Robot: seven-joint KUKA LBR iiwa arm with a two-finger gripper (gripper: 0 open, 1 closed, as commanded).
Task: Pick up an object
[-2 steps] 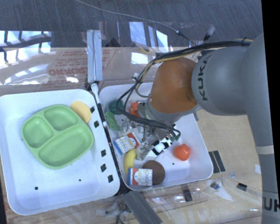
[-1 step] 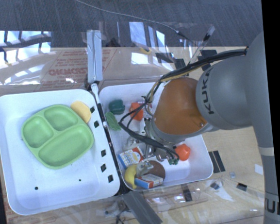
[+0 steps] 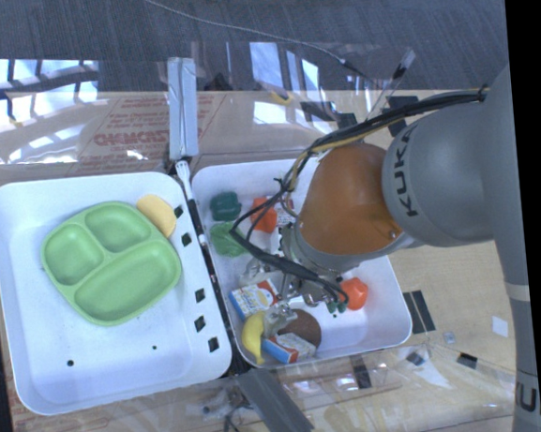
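My gripper (image 3: pixel 285 324) hangs low over the front of the right bin (image 3: pixel 385 315), under the orange wrist band. Its tip sits among a yellow banana-like piece (image 3: pixel 253 334), a brown round object (image 3: pixel 306 328) and a small blue and red item (image 3: pixel 279 352). A white carton with blue print (image 3: pixel 250 299) lies just left of the gripper. An orange-red piece (image 3: pixel 354 293) sits to its right. Further back lie a dark green object (image 3: pixel 224 205), a light green one (image 3: pixel 224 239) and an orange-red item (image 3: pixel 264 218).
The left bin (image 3: pixel 38 353) holds a green divided plate (image 3: pixel 112 260) with a yellow object (image 3: pixel 157 213) at its far right corner. A ridge with black clips (image 3: pixel 202 292) separates the bins. Cables run from the wrist across the right bin.
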